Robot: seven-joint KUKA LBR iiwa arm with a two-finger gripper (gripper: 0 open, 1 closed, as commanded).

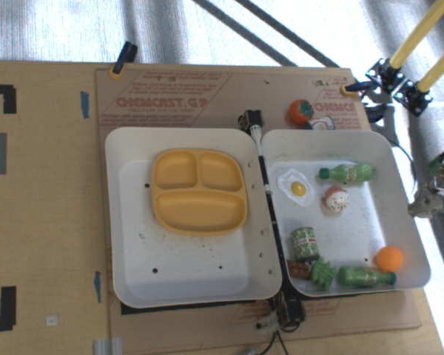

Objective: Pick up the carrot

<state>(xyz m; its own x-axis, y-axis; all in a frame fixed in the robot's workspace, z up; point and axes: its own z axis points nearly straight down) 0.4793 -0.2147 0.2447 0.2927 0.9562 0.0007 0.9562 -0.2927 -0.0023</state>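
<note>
Crowding the right bin (362, 224): egg (295, 186), can (304, 242), broccoli (323, 273), orange (388, 258); claw (428, 198) state untellable.

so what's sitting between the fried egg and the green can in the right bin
In the camera view, nothing: bare white bin floor separates the fried egg from the green can. The round red-and-white toy sits off to the right.
</note>
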